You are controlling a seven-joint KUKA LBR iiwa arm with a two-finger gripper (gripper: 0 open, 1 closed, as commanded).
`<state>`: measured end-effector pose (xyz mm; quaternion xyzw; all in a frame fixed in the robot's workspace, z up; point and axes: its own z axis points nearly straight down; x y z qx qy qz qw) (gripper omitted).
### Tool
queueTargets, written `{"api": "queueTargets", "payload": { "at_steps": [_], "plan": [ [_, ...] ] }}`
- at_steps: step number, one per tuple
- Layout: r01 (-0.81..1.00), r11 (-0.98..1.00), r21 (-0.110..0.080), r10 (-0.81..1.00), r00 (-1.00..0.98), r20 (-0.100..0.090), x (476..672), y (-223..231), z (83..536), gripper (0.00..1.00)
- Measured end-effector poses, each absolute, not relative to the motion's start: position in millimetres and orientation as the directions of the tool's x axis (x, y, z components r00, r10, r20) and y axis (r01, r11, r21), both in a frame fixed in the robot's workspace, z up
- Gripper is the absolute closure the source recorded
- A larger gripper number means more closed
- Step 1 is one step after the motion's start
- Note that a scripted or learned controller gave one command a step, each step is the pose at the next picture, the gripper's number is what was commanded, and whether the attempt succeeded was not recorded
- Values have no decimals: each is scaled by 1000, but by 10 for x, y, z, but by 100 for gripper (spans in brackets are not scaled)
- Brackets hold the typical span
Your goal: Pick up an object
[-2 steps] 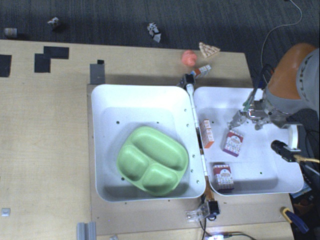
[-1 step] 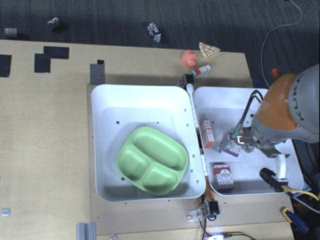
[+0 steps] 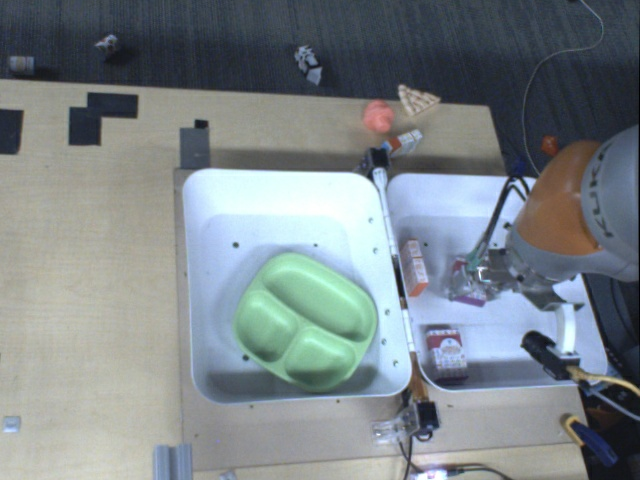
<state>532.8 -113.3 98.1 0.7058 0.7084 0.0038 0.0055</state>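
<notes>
My gripper (image 3: pixel 478 271) is low inside the right bin (image 3: pixel 500 193), near its middle, with the arm reaching in from the right. A crumpled magenta and silver packet (image 3: pixel 464 290) lies right beneath and beside the gripper, partly hidden by it. Whether it is held cannot be made out. An orange and white box (image 3: pixel 413 267) lies by the bin's left wall. A small red box (image 3: pixel 447 352) sits near the front edge. In the left bin (image 3: pixel 210 208), a green divided plate (image 3: pixel 305 318) rests tilted.
Behind the bins, a pink ball (image 3: pixel 378 116), a toy pizza slice (image 3: pixel 418 99) and a small orange-tipped item (image 3: pixel 402 144) lie on the wooden bench. The ridge between the bins (image 3: pixel 392 258) runs just left of the orange box.
</notes>
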Motion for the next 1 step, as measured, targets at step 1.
{"api": "queueTargets", "payload": {
  "at_steps": [1],
  "plan": [
    [1000, 4, 4, 1000, -4, 0, 4877, -626, 1848, 100]
  ]
}}
